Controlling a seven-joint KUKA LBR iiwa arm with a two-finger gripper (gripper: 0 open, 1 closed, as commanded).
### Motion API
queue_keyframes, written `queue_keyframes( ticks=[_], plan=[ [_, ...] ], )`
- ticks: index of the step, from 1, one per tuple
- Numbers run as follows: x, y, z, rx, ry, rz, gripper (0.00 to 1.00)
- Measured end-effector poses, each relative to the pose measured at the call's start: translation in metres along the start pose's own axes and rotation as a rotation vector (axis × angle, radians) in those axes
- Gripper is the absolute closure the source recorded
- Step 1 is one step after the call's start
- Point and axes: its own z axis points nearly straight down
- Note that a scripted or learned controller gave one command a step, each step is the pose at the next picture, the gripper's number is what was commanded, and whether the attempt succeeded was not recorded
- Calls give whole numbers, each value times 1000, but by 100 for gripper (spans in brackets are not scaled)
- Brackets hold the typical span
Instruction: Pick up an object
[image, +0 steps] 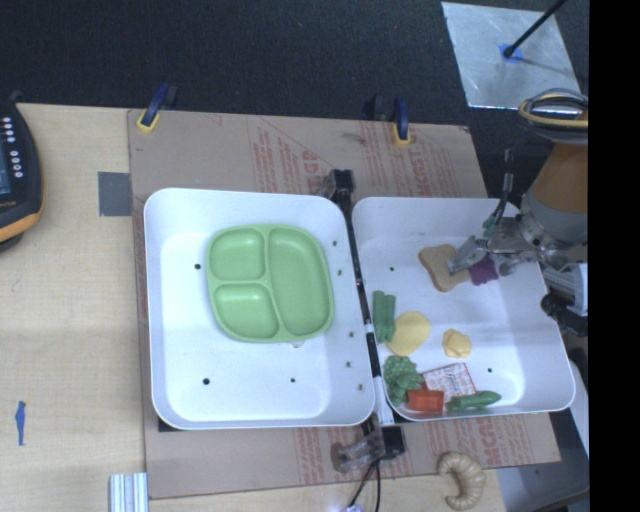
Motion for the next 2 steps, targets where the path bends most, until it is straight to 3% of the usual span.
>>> queue_keyframes(
  ticks=[1, 2],
  plan=[
    [10, 47, 13, -2, -1, -1, 0],
    [-1, 11, 4, 5, 0, 3, 0]
  ],
)
